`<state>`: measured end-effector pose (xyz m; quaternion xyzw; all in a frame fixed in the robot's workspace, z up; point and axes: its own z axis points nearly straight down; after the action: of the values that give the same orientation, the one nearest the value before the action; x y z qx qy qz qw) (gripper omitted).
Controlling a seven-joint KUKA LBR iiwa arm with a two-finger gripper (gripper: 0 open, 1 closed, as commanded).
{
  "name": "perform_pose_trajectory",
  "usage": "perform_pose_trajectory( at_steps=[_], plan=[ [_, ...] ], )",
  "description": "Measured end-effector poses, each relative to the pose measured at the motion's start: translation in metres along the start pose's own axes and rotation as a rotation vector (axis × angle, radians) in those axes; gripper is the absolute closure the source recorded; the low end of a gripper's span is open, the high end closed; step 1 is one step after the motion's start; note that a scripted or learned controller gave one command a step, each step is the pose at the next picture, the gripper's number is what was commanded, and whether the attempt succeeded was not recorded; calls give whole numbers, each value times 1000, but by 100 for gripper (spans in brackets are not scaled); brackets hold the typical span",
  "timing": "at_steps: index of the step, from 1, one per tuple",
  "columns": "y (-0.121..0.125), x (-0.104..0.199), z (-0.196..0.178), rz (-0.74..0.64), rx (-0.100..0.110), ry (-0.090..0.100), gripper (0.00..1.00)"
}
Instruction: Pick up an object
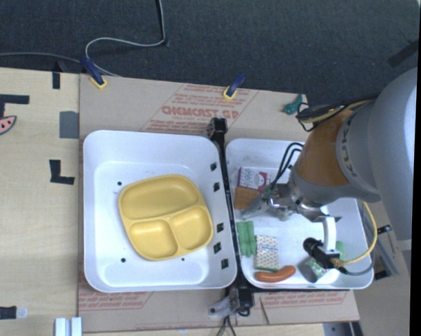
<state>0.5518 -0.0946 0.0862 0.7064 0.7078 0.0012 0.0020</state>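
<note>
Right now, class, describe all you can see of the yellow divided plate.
The yellow divided plate looks like matte plastic, a rounded square with three compartments: one wide above, two smaller below. It lies flat, turned slightly askew, near the middle of the left bin, resting on the bin's white floor. Nothing sits on it.

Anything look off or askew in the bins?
Nothing damaged or spilled. The yellow divided tray sits skewed in the left bin, not square to its walls. Small items, including a toy hot dog, lie jumbled in the right bin.
</note>
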Motion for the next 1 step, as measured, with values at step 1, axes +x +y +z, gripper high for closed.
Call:
perform_pose_trajectory(
  at_steps=[1],
  plan=[
    [23,-2,0,1,4,1,0]
  ],
)
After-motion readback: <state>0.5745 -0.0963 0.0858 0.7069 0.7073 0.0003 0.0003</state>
